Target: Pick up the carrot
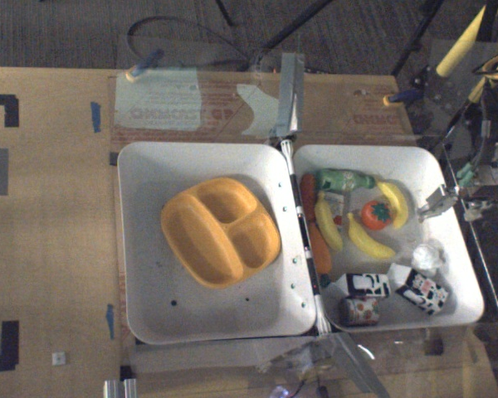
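Robotics lab: plywood bench point(50, 247) with blue tape marks point(95, 116); two white bins point(141, 305); tripod legs point(315, 7) and cables point(174, 27) on carpet.

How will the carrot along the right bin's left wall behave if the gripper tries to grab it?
The carrot looks like a rigid, glossy plastic toy, so probably stiff, light and somewhat slippery. Its rounded, tapered shape may roll or squirt sideways. It lies tight against the right bin's wall beside a banana, likely leaving little room.

**Colours in the bins**

I'm seeing two white bins point(141, 305). Left one: a yellow-orange tray point(220, 230). Right one: an orange carrot point(319, 251), three yellow bananas point(369, 240), a green bottle point(346, 180), an orange-red tomato point(377, 215) topped green, and black-and-white cow-patched cartons point(422, 292).
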Motion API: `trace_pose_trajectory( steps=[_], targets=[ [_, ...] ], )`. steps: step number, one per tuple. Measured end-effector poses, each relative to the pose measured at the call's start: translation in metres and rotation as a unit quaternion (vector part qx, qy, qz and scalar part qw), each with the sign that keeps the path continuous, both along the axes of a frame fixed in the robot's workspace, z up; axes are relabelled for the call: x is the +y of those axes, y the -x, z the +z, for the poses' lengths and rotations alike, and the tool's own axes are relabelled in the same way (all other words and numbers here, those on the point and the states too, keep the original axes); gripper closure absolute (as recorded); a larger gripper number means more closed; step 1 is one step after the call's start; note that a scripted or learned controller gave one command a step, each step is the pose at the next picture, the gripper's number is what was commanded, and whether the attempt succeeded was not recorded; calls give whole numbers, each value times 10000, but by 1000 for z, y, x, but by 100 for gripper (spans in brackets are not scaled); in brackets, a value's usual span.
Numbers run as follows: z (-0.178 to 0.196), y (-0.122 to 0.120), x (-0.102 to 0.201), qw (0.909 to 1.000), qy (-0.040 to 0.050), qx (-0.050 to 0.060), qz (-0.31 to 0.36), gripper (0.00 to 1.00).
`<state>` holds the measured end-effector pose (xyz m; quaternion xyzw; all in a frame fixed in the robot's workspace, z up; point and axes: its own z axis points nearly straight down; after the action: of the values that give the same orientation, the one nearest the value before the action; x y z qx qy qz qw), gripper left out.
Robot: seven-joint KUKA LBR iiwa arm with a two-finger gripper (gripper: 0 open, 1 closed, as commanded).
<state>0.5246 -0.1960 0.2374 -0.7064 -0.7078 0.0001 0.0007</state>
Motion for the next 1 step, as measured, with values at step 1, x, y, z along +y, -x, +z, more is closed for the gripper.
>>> trace_pose_trajectory(
  steps=[1],
  targets=[
    [-114, -17, 23, 9979, 2, -5, 643, 0]
  ],
)
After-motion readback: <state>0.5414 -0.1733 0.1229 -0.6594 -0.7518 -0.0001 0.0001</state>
